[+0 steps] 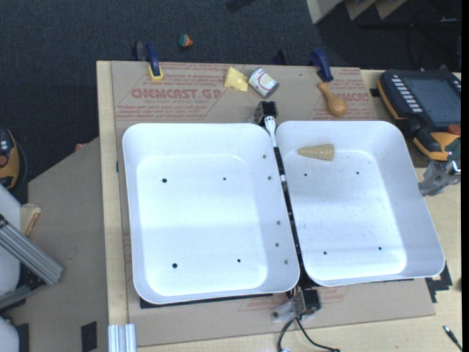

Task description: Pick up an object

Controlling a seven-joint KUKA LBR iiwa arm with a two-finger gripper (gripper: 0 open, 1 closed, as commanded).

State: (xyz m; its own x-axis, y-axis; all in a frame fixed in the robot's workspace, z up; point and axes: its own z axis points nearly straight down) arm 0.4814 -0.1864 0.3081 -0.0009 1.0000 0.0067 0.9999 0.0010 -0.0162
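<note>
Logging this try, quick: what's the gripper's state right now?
Gripper: cannot be told from this camera view. The cone lies loose in the right bin, not held.

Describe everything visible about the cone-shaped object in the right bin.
The cone is small and tan, with a faintly ridged surface like a wafer ice-cream cone. It lies on its side on the floor of the right bin, near the far edge, its narrow tip pointing left and its wider end right. Nothing else touches it.

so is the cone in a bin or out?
In: the cone lies on its side on the right bin floor, near the far wall.
</note>
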